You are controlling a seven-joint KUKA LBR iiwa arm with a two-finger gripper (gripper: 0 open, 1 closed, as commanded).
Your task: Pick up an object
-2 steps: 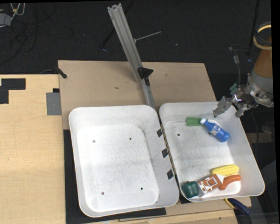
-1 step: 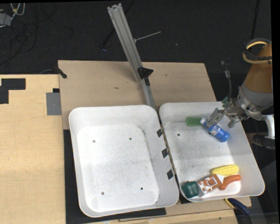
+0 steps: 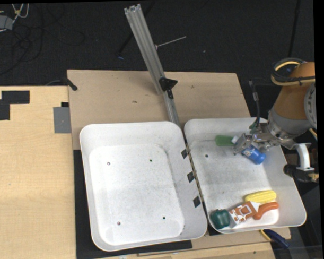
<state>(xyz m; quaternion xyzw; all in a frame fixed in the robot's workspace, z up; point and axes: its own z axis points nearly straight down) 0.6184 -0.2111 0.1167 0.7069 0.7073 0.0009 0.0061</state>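
Hand is sitting low over the right bin near its far right corner, just beside a blue object; finger state cannot be determined.

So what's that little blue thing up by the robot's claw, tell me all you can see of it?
The blue object is small, chunky and bright blue, probably plastic; its exact shape is too blurred to tell. It lies on the floor of the right bin, near that bin's far right corner, right at the gripper, which is directly over or against it. Whether the gripper actually has hold of it cannot be made out. A green object lies just to its left, apart from it.
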